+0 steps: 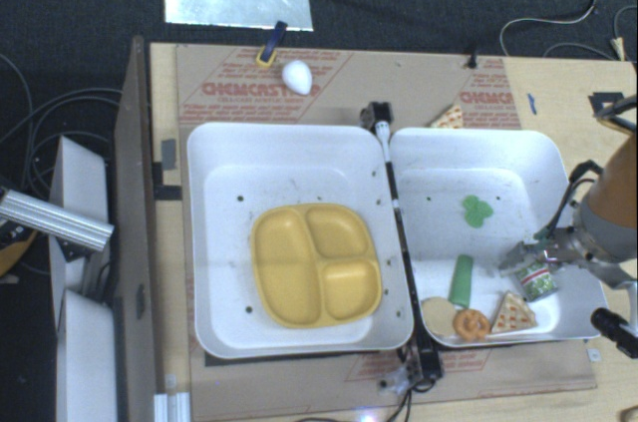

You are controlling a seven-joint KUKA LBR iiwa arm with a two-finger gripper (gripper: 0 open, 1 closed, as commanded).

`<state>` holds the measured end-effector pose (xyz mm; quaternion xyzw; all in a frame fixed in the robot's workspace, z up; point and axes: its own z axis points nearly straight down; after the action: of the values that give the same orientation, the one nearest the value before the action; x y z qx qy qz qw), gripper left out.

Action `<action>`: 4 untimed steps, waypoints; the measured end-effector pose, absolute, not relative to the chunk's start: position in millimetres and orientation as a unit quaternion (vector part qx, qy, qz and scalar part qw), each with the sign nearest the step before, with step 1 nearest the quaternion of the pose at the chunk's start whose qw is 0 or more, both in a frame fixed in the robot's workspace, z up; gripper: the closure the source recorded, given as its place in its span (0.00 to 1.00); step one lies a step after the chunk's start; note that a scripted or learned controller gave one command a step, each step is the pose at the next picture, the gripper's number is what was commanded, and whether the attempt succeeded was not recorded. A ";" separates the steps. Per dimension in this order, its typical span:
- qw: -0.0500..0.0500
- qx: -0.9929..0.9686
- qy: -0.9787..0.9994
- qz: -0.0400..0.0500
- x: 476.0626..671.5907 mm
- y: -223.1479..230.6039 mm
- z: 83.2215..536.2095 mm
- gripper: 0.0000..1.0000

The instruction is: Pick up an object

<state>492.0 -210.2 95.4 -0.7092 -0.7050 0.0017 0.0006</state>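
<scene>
Grey metal fingers of the gripper (535,262) sit low in the right bin (498,156), closed around a small green-labelled can (539,283) just above the pizza slice (514,313).

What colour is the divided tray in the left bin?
Yellow; the tray shows plainly in the camera view, lying in the left bin.
</scene>
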 end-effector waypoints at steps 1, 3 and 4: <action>-0.002 -0.706 -0.708 -0.001 496.9 -206.6 106.0 1.00; -0.004 -0.705 -0.709 -0.002 498.9 -206.7 126.8 1.00; -0.005 -0.704 -0.710 -0.003 500.0 -206.7 137.2 1.00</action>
<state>500.0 -206.7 137.2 -0.7037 -0.7104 -0.0032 -0.0053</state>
